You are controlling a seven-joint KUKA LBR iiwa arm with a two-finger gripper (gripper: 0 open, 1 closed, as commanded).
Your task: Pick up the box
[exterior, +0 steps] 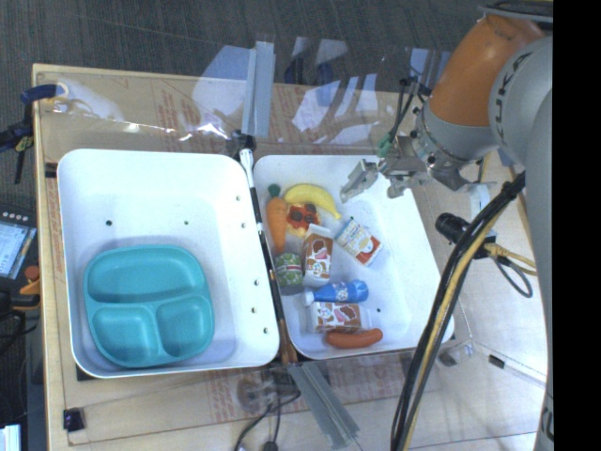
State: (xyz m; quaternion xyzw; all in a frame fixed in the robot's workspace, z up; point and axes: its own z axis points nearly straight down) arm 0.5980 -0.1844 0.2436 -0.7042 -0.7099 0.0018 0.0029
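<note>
A small white box with a red and orange label (359,241) lies tilted in the right bin (413,252), near its middle. My gripper (375,184) hangs over the bin's far part, just above and behind the box. Its two grey fingers (353,182) stand apart with nothing between them, and they do not touch the box.
Around the box lie a banana (313,196), a carrot (277,225), a brown carton (317,256), a blue bottle (340,292), another packet (335,315) and a sausage (353,337). The left bin (150,181) holds a teal divided tray (148,304). Cables run down at the right.
</note>
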